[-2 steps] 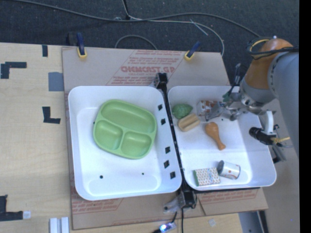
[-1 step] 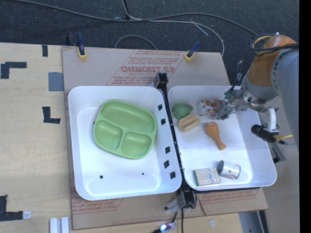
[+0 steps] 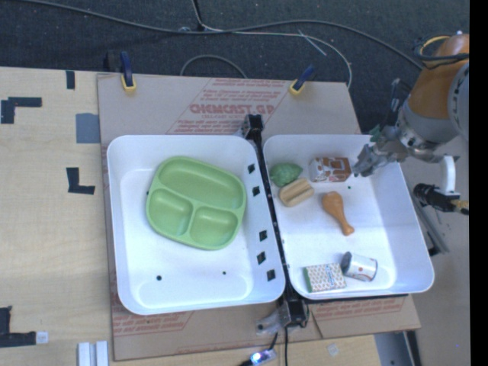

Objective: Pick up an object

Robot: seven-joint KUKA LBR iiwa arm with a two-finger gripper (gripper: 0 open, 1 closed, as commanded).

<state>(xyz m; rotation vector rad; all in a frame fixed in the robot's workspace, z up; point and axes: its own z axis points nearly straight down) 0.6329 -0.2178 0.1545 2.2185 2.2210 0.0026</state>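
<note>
The right bin (image 3: 402, 227) holds a green leafy toy (image 3: 285, 174), a tan bun (image 3: 296, 193), a red-and-white carton (image 3: 330, 168), an orange drumstick (image 3: 336, 210), a small can lying on its side (image 3: 359, 267) and a patterned box (image 3: 324, 277). My gripper (image 3: 364, 164) hangs over the bin's far right corner, just right of the carton. Nothing shows between its fingers.
The left bin (image 3: 126, 204) carries a green divided plate (image 3: 197, 202). A black divider with clips (image 3: 263, 204) runs between the bins. The bins rest on cardboard (image 3: 221, 105) held by clamps; cables cross the dark floor behind.
</note>
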